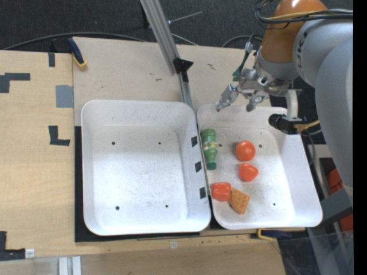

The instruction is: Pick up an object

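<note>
Your gripper (237, 100) hangs above the far rim of the right bin (298, 171), with its two fingers spread apart and nothing between them. Every object you can take lies on the near side of it, lower in the camera view, so the coming move is, in my judgement, a descent toward you and into the bin.

Nearest to the gripper is the green bottle (209, 148), a little to its left and just below. Its long axis runs from the gripper's side toward the near rim, and it lies close beside the wall shared with the left bin (137, 165), so the fingers would need to close across this axis, with little room on the wall side.

Next, almost straight below the gripper, is the upper red ball (245, 150), and just beyond it the lower red piece (248, 172); they are near each other but apart.

Farthest from the gripper, by the near rim, the red block (221, 191) touches the waffle-like orange piece (239, 200).

The round red one looks the easiest target, being free on all sides.
</note>
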Motion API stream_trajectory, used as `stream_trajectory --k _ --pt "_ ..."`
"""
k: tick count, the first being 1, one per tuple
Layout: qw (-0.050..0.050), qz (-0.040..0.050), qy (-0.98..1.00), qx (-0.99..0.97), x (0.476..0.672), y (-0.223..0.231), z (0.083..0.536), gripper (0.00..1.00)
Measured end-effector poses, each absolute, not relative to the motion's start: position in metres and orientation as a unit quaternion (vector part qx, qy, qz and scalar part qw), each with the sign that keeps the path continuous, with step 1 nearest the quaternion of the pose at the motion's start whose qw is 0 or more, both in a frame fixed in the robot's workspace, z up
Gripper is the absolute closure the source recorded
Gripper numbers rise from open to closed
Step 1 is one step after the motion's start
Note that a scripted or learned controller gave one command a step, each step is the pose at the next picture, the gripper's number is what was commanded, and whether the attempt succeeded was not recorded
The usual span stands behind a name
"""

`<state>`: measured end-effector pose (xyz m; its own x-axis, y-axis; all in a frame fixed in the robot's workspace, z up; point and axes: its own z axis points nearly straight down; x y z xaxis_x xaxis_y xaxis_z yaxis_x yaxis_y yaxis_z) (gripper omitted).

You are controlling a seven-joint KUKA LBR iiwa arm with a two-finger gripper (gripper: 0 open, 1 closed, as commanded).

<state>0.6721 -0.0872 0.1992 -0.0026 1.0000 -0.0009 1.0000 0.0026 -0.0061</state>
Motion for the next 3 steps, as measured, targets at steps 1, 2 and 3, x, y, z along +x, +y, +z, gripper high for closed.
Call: stream_trajectory --k 1,2,3 --pt "0.003 0.0032 -0.707 -0.707 0.671 -0.090 0.135 0.00" --pt "0.003 0.0061 -0.708 -0.707 0.669 -0.092 0.086 0.00" --pt "0.003 0.0057 -0.708 -0.706 0.669 -0.091 0.097 1.00"
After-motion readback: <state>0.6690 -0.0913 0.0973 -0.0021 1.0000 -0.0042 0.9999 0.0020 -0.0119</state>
